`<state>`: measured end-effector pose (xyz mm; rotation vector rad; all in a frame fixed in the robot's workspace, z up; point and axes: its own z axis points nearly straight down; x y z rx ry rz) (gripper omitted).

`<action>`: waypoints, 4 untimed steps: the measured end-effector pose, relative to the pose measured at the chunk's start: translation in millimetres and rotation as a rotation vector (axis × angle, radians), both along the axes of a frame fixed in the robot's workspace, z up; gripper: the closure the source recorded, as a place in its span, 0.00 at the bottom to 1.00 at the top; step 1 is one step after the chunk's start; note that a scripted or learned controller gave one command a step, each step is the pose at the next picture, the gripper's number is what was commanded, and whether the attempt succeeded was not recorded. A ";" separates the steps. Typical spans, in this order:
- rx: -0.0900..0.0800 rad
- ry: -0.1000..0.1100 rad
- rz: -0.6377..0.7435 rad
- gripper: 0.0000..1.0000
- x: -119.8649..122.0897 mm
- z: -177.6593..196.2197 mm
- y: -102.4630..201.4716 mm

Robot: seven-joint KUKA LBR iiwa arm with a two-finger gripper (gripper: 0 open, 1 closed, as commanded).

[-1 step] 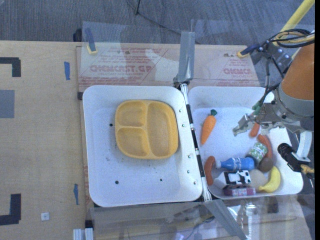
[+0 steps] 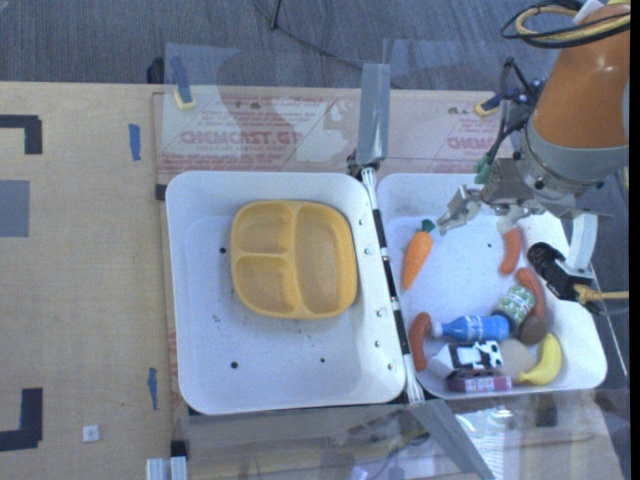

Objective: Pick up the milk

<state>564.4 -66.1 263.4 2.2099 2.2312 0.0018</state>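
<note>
1. Milk, a small carton with black and white patches, lies in the near part of the right bin, close to its front wall.
2. Just in front of the milk, against that wall, lies a dark red bar.
3. A banana curves in the near right corner, just beside the milk.
4. Right behind the milk lies a blue bottle on its side, white cap pointing to the view's left.
5. A red sausage rests at the bottle's cap end, beside the bin's left wall.
6. To the bottle's right sit a brown lump and a green can, close together.
7. In the left bin, a yellow divided plate lies flat near the middle, with nothing on it.
8. Farther back in the right bin, a carrot lies with its green top toward the far side.
9. A second sausage lies across the bin from the carrot.
10. The gripper hangs over the far part of the right bin, just above the carrot's top and well apart from the milk; whether it is open or closed cannot be told, and nothing is seen in it.
11. The arm comes in from the far right, over the wooden surface.
</note>
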 end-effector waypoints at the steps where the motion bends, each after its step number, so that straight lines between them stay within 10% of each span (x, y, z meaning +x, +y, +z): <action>1: 0.000 0.002 0.041 0.00 -41.2 -135.7 -47.5; 2: -0.001 0.000 0.005 0.00 -0.5 -17.0 -34.4; 3: 0.000 0.003 -0.072 0.00 -77.2 -53.3 5.1; 4: 0.000 0.001 -0.076 1.00 -76.6 -43.7 3.2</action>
